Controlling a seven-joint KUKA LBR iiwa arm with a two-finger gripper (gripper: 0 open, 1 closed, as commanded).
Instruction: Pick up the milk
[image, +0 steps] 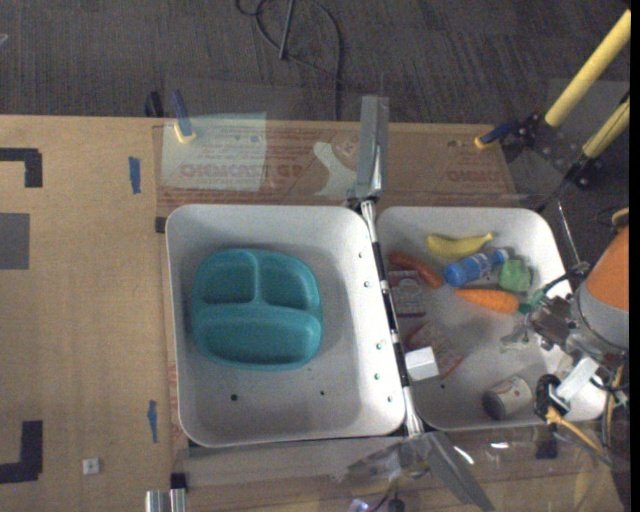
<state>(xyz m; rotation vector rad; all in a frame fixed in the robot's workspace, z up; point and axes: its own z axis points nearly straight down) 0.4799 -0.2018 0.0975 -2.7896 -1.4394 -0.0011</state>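
One bin's width left of the gripper (545, 330) lies the milk carton (421, 362), grip state unclear.

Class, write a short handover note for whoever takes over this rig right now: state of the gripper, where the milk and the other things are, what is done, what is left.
Gripper: at the right bin's right side, low over the floor; grip state unclear, nothing seen held.
Milk: small white carton near the right bin's left wall, untouched.
Also in the right bin: banana, blue bottle, carrot, green item, grey can.
Left bin: teal divided plate.
Done: nothing yet.
Left: move across to the milk, grasp it, lift.
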